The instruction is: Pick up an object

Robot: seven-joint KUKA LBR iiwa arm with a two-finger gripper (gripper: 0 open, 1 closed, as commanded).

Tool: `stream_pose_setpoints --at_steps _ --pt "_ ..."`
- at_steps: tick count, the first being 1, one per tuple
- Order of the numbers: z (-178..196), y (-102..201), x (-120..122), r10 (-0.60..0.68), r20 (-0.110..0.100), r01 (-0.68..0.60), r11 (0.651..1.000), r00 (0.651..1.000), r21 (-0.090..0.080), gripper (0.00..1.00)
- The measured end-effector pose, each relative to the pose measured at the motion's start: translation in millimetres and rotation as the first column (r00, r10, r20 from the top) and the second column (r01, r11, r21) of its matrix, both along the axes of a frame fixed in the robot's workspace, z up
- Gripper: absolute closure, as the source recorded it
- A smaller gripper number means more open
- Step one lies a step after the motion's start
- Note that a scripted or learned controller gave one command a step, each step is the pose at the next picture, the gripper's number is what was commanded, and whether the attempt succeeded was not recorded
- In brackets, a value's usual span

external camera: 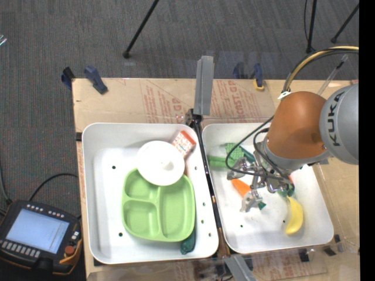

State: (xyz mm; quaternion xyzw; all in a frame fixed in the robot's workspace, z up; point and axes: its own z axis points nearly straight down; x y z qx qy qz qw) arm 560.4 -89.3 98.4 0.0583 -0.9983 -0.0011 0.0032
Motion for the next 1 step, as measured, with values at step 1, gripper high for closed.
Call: stream_pose_setpoints --at_steps 1 --pt "-12.1 6.2 -5.5 -0.014 0.004 0.014 1.0 1.0 0.0 0.0"
